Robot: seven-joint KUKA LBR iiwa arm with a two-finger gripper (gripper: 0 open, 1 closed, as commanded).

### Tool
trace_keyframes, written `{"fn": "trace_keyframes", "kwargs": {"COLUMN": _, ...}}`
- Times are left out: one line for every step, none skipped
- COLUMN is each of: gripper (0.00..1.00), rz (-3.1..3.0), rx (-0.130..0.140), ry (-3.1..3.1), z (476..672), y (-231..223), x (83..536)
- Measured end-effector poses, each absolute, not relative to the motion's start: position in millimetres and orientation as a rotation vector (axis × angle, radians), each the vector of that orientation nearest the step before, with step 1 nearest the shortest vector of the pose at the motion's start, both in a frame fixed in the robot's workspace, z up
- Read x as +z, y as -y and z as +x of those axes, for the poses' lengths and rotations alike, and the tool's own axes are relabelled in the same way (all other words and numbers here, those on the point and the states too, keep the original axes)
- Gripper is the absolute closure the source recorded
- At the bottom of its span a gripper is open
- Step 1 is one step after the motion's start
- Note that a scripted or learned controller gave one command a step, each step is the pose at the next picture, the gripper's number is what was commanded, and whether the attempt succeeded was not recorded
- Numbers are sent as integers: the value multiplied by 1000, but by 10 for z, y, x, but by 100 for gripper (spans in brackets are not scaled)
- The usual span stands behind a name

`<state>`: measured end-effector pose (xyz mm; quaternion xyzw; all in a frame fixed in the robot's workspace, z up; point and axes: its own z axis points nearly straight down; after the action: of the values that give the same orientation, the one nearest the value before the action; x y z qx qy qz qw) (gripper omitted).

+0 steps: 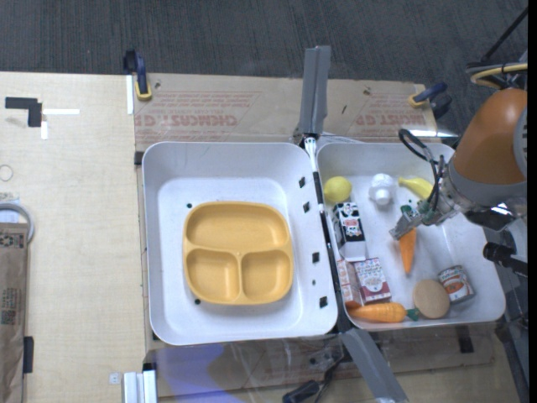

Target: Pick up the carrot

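A slim orange carrot lies in the right bin, pointing toward the front. My gripper is right at its upper end, coming in from the right under the grey arm with the orange band. Whether the carrot is gripped cannot be made out. A second, thicker orange carrot with a green tip lies along the right bin's front wall.
The right bin also holds a lemon, a milk carton, a white object, a banana, a red-and-white box, a tan round piece and a can. A yellow divided plate lies in the left bin.
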<state>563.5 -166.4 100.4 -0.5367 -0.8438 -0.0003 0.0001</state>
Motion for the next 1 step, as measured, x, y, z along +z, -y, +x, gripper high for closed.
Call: {"fn": "trace_keyframes", "kwargs": {"gripper": 100, "rz": -1925, "rx": 3, "ry": 2483, "z": 6055, "y": 1102, "x": 2447}}
